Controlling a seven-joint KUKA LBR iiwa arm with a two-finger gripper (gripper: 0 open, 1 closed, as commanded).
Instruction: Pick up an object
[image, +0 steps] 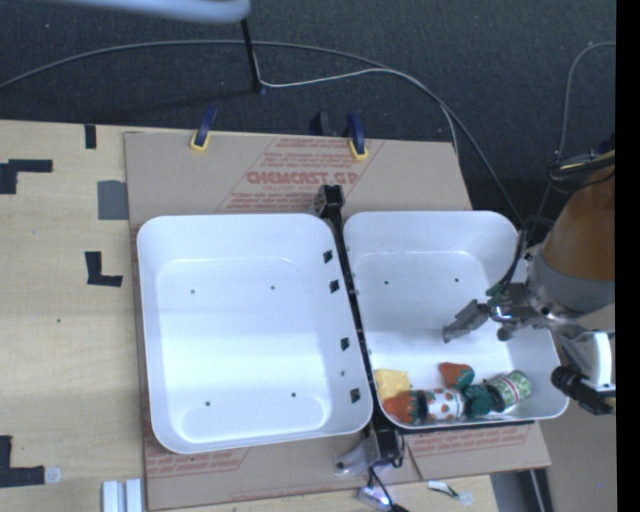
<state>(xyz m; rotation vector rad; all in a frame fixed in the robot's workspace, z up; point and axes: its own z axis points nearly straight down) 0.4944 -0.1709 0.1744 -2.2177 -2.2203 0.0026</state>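
Our gripper (468, 322) hangs empty, fingers apart, in the right bin (420, 232); we should drop squarely over the red piece (457, 375) at lower right, avoiding the wall.

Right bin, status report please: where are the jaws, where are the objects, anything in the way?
Two-finger gripper hovering over right white bin, nothing between jaws. Small objects clustered at near edge: yellow lump, red piece, green-capped bottle. Path down looks clear.

Grey arm with orange band (585, 250): cut off by right edge. Small cluttered objects (455, 395), near corner of right white bin (430, 235): overlapping, individually indistinct. Dark two-finger gripper (470, 322), above that bin: finger state too small to tell.
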